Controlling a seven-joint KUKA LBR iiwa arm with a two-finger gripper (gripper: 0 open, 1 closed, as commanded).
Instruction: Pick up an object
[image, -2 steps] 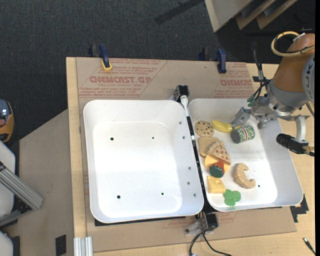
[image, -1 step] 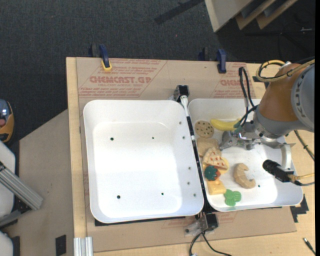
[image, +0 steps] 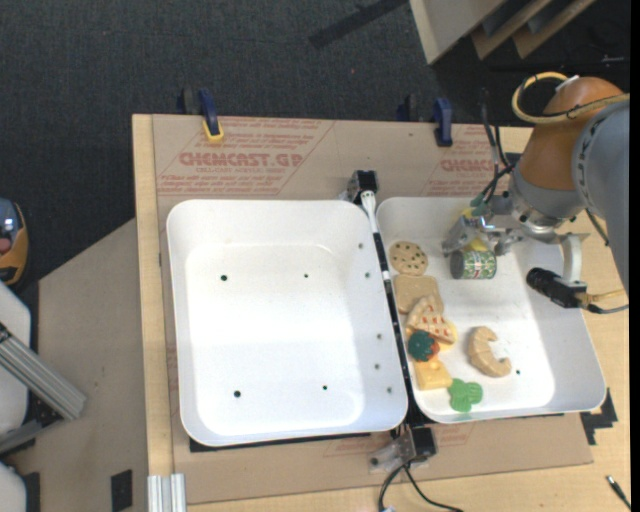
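Gripper (image: 478, 243) sits low over a green can (image: 474, 264) beside the cookie (image: 408, 258); its jaws seem closed around the can, though blurred.

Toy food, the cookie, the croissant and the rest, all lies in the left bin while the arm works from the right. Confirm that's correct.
Not correct: the bin is wrong. The camera view shows the cookie, the croissant and the other toy food in the right bin, not the left bin. The arm does work from the right.
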